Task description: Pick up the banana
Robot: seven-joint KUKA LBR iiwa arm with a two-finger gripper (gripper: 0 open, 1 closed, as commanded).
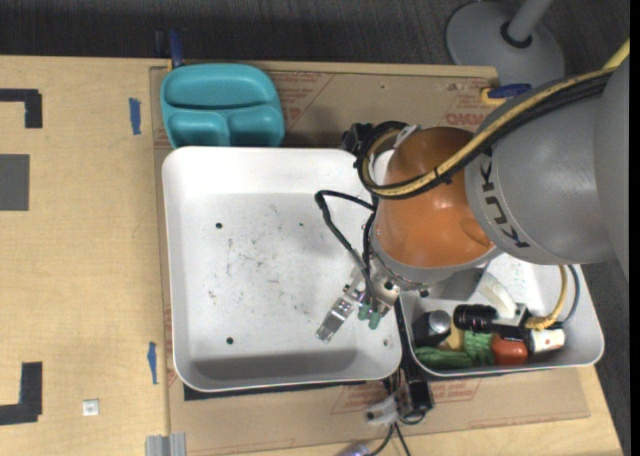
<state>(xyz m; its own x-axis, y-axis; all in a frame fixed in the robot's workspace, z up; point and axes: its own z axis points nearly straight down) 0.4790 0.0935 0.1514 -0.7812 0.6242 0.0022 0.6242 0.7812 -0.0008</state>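
My gripper hangs low over the front right corner of the left bin, open, with nothing between its fingers. The arm's orange band and grey body cover most of the right bin. At that bin's front a small pale yellow piece shows among other objects; I cannot tell whether it is the banana. It lies to the right of the gripper, across the wall between the bins.
The right bin's front holds a black round object, a green object, a red one, a black bottle-like piece and a white piece. A teal divided tray stands behind the left bin.
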